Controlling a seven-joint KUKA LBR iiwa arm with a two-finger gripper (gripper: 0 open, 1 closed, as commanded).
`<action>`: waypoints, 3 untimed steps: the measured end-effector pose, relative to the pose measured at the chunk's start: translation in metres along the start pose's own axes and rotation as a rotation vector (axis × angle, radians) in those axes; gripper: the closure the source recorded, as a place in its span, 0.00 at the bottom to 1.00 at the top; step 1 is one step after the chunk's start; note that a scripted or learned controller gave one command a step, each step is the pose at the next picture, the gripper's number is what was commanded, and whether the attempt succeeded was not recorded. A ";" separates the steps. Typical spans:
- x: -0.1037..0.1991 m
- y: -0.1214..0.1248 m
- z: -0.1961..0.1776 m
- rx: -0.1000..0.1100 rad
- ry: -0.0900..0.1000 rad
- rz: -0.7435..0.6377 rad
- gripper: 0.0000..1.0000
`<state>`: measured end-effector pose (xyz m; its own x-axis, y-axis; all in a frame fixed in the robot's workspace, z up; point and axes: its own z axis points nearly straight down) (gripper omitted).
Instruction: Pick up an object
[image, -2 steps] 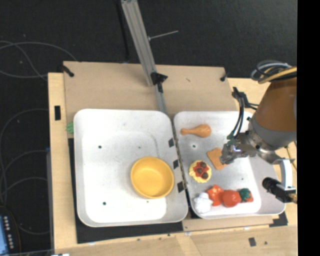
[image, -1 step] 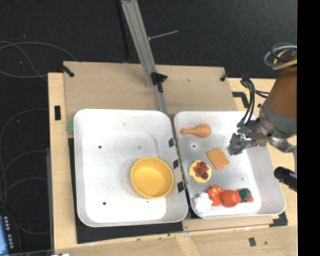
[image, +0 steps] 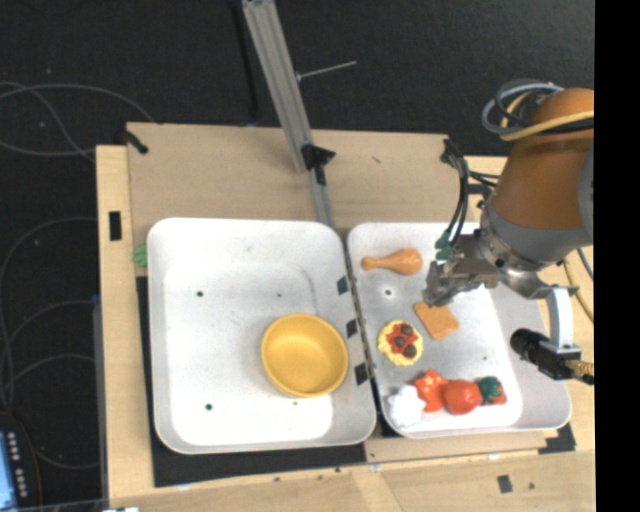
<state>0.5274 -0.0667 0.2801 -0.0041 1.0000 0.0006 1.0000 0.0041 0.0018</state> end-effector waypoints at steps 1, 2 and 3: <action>0.046 0.009 0.020 0.001 -0.001 0.002 1.00; 0.086 0.016 0.024 0.001 -0.001 0.002 1.00; 0.138 0.016 0.023 0.002 0.000 0.001 1.00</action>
